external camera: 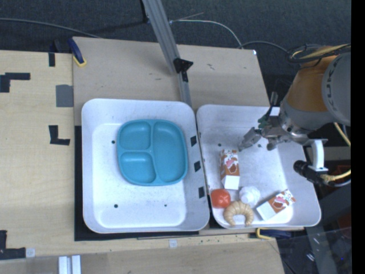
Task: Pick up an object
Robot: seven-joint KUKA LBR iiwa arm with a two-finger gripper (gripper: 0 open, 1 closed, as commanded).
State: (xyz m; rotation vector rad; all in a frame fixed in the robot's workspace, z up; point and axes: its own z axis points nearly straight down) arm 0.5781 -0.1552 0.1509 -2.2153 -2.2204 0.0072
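Observation:
My gripper (259, 141) hangs over the upper middle of the right bin (251, 116), its two grey fingers spread open with nothing between them. Below it in that bin lie several food toys: a red-and-white packet (230, 164) with a white block (231, 182) at its lower end, a red tomato (220, 198), a white round ball (249, 194), a tan croissant (239, 212) and a second red-and-white packet (276, 204) near the lower right corner. The nearest item, the long packet, sits just below and left of the fingertips, apart from them.
The left bin (97, 170) holds a blue divided plate (152, 152). A grey metal post (165, 33) slants down to the gap between the bins. The arm's orange-banded wrist (311, 90) looms over the right bin's right edge, with cables beside it.

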